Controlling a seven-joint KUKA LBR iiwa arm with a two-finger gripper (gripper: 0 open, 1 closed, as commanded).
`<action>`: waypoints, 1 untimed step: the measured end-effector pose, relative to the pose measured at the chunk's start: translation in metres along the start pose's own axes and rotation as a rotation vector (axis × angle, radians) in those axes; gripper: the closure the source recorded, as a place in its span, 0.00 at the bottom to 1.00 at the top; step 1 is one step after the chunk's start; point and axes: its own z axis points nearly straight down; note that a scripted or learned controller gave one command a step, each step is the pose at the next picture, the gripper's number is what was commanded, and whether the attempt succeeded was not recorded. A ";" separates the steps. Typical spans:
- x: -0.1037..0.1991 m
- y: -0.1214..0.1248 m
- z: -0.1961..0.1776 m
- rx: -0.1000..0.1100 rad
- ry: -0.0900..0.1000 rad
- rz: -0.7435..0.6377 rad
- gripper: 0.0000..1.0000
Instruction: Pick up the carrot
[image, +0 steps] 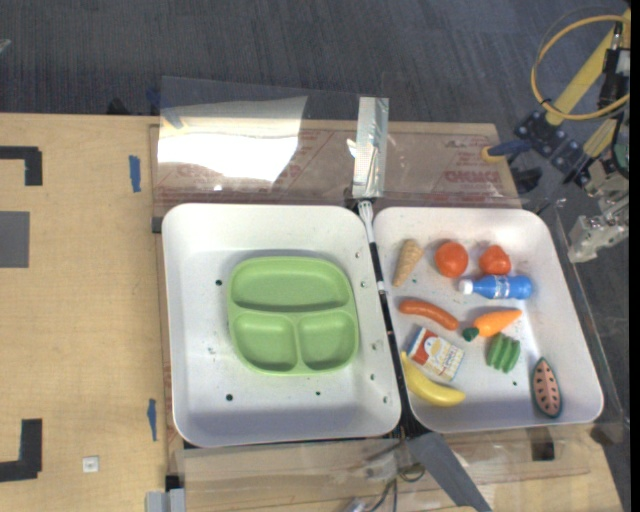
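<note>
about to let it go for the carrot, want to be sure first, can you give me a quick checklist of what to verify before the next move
1. Carrot located, in the right bin: ok.
2. Carrot top uncovered, nothing lying over it: ok.
3. Room around the carrot: not ok. The blue bottle sits just above it, the green pepper just below, and the sausage close on its left.
4. Gripper above the carrot: not ok, it sits at the bin's right edge, off to the side.
5. Gripper open for the grasp: cannot tell.
6. Path from gripper to carrot: ok, though the bottle lies close to it.
</note>
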 end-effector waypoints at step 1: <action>-0.001 -0.002 -0.011 0.008 -0.003 0.004 1.00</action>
